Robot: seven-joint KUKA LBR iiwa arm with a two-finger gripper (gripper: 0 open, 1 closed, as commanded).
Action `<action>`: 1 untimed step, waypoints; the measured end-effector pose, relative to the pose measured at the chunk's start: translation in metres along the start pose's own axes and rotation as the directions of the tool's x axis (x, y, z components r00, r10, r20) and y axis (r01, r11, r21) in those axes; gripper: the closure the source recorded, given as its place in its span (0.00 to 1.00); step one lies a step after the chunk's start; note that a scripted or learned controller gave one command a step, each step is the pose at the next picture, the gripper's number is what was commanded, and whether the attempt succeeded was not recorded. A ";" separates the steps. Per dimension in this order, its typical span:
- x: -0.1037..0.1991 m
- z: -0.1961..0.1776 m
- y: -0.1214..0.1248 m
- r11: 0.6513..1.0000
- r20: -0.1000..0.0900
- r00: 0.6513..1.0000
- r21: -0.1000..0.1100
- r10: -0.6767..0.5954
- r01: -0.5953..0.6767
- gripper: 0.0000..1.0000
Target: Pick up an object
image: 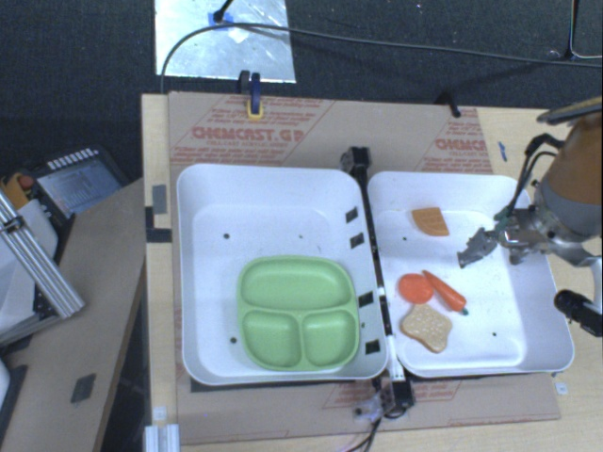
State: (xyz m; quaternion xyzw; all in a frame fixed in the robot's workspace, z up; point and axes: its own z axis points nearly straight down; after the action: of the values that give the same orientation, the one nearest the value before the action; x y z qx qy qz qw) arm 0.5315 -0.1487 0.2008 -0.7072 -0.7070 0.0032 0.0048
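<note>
The claw hangs over the right bin, near its right wall and roughly midway between far and near edges; its dark fingers point left toward the bin's middle, nothing shows between them, and whether they are spread or closed I cannot tell at this size; the grey arm comes in over the tabletop's right edge.

Nearest the claw, toward the far edge, lies a small orange cracker; toward the near edge sit a round orange slice and a carrot, touching or nearly so; just beyond them, close to the bin's near-left corner, lies a tan biscuit; all look like light, rigid toy food, probably smooth plastic and apt to slip.

The carrot seems the best pick; it is slim enough to fit between the fingers, taken across its middle, though the slice beside it may get nudged; the flat pieces offer little edge to grip.

The left bin holds a green divided tray toward its near edge.
</note>
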 end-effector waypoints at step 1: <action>0.000 -0.006 0.003 1.000 0.002 1.000 -0.012 -0.003 0.003 0.00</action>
State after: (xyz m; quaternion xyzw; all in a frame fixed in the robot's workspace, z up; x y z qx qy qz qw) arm 0.5344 -0.1483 0.2070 -0.7061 -0.7081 -0.0003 -0.0004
